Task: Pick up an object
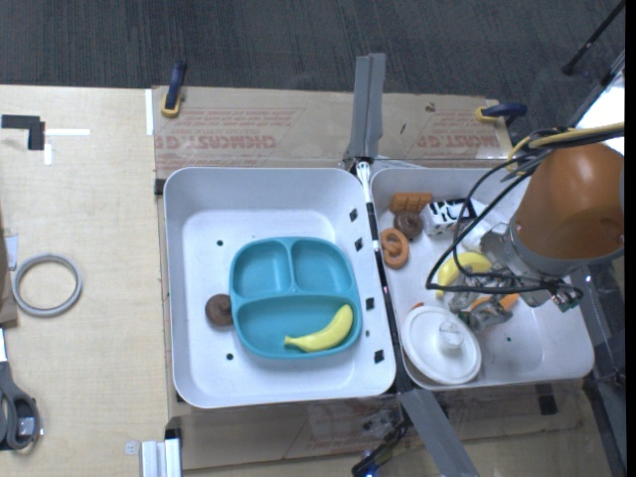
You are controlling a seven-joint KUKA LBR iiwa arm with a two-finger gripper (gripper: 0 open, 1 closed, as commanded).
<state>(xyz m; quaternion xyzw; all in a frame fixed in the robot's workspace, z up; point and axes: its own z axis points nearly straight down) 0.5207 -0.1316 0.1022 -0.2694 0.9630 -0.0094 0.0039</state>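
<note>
We see the gripper (477, 301) low in the right bin (556, 361) beside a white lid (443, 344); whether it grips anything, we cannot tell.

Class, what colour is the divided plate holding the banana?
Teal blue divided plate, clearest in the camera view.

Right bin (556, 366) crowded: lid (444, 344), donuts (396, 248), arm (571, 207) overhead; left bin (189, 266) margins open around tray (294, 296).

The grey arm (556, 217), orange band uppermost, reaches in from the right and points steeply downward.
</note>
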